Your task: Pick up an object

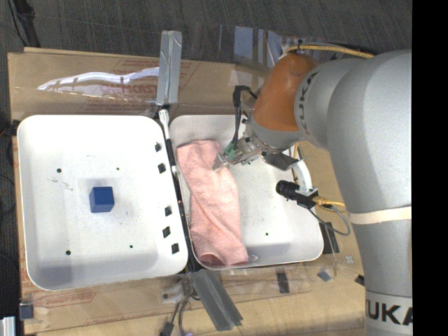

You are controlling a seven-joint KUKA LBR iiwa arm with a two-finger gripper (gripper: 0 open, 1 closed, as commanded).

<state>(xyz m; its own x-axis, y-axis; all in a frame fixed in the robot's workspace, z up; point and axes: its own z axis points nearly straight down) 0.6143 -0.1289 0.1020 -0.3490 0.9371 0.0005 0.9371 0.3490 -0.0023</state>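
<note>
Camera view: end effector (pixel 225 159) at pink towel (pixel 210 205) edge.

Likely a robotics lab: KUKA arm (pixel 364 152) right of frame, two white bins (pixel 42 257) on a cardboard-covered bench (pixel 77 65).

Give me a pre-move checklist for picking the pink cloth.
1. Cloth in the right bin, along its left wall: ok.
2. Gripper over the cloth's upper right edge: ok.
3. Cloth between the fingers: cannot tell; the wrist blocks the tips.
4. Nothing else on the cloth: ok.
5. Blue cube alone in the left bin, away from the arm's path: ok.
6. Black cable hanging by the wrist clear of the cloth: ok.
</note>
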